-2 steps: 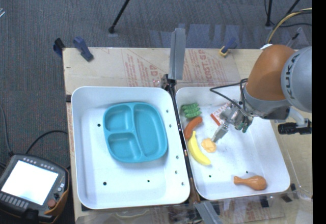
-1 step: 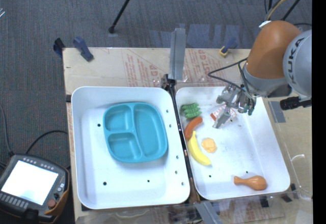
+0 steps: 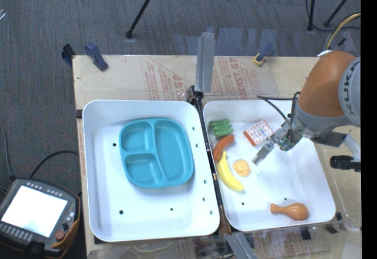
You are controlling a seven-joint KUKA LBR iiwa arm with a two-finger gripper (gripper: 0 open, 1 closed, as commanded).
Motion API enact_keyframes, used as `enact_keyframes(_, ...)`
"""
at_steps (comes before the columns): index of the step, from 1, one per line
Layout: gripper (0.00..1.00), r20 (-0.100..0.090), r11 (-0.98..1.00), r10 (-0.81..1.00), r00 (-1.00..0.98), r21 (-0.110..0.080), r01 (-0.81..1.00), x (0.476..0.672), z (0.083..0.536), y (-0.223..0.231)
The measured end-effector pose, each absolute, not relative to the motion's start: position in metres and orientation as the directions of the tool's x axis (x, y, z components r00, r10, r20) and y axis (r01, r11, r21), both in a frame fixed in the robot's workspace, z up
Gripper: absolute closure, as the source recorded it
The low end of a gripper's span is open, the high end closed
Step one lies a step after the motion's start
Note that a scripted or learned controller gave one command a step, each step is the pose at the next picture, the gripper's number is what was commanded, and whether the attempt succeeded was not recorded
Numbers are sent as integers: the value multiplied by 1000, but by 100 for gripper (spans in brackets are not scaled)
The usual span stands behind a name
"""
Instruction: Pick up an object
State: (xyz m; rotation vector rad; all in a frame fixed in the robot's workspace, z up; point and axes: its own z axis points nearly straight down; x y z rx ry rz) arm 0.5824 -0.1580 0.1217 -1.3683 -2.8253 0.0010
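My gripper (image 3: 263,153) hangs over the right bin (image 3: 312,178), near its middle. It points down and to the left. Just left of it lies a small round orange-yellow piece (image 3: 241,168). A red and white box (image 3: 258,132) sits right behind the gripper, close to it. Further left are a yellow banana (image 3: 230,173), an orange sausage-shaped piece (image 3: 222,147) and a green piece (image 3: 220,128). A brown drumstick (image 3: 290,211) lies near the bin's front edge. Nothing shows held in the gripper.
The left bin (image 3: 103,193) holds a blue divided plate (image 3: 157,152). A grey upright post (image 3: 205,66) stands behind the wall between the bins. A handheld screen unit (image 3: 36,211) sits off the bench at the lower left.
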Motion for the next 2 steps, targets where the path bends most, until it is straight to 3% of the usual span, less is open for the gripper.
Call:
enact_keyframes(1,0,2,283,959,-283,-2,959,610,87,-210)
enact_keyframes(2,0,-2,606,795,-606,1,795,646,89,-208)
